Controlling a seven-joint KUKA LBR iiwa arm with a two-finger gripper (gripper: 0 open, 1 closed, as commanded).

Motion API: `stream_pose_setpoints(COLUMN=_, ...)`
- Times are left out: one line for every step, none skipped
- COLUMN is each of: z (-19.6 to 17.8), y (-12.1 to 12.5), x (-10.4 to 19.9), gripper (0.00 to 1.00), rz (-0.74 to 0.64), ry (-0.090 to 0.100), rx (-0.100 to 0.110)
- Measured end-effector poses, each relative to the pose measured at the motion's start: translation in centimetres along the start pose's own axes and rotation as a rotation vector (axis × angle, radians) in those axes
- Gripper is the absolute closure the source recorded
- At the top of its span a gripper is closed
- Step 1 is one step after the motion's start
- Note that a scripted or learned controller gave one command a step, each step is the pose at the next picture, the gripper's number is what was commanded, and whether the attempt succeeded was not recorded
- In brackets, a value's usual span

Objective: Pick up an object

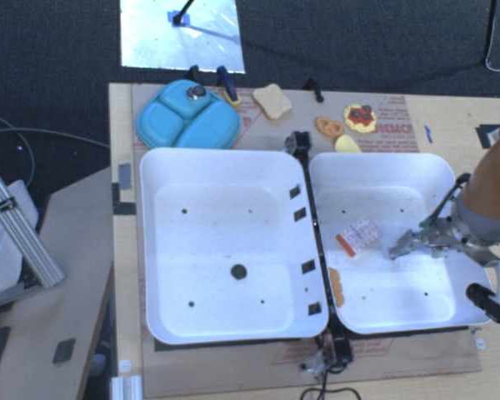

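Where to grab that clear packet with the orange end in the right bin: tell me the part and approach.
Judging by how flat the packet lies on the bin floor, come straight down and pinch across its narrow width mid-body. The gripper sits just to its right.

No legible text. Red print on the cardboard sheet [393,132], at 1 o'clock, is too blurred to read.

Overhead slant onto 2 bins [233,161].
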State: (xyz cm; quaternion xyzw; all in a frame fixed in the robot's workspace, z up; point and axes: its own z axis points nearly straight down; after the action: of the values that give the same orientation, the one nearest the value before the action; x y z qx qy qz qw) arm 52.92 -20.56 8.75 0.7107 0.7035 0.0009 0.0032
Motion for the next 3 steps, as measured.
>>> stream_pose_setpoints(z=-1.3, y=0.7, x=0.3, gripper=1.00, rz=-0.010, ry=-0.007, rx=-0.012)
stream_pose_setpoints(z=-1.3, y=2.9, x=11.5, gripper=1.00, rz=-0.023, ry=0.006, rx=0.003)
stream_pose_setpoints(z=-10.2, y=1.9, x=19.3, gripper=1.00, rz=-0.022, ry=0.006, rx=-0.002)
